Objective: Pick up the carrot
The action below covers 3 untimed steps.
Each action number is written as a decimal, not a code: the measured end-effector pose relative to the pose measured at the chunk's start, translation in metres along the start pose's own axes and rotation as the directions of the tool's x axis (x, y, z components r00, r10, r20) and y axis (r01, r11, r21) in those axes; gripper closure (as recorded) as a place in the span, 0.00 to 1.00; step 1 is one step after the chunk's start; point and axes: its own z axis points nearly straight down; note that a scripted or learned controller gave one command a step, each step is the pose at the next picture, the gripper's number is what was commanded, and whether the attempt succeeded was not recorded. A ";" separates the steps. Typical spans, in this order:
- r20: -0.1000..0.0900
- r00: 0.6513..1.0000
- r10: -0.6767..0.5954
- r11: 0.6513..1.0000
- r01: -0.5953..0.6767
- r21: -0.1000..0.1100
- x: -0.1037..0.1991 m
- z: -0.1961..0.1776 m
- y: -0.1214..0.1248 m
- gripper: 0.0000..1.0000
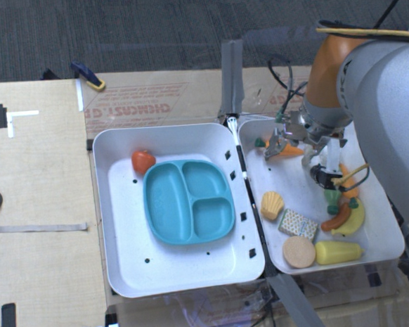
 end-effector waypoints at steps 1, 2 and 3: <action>0.003 1.000 -0.003 1.000 0.003 -0.007 0.000 -0.010 0.001 1.00; 0.003 1.000 -0.003 1.000 0.003 -0.007 0.001 -0.010 0.001 0.00; 0.000 0.970 -0.244 0.970 0.244 -0.023 -0.048 -0.006 0.007 0.00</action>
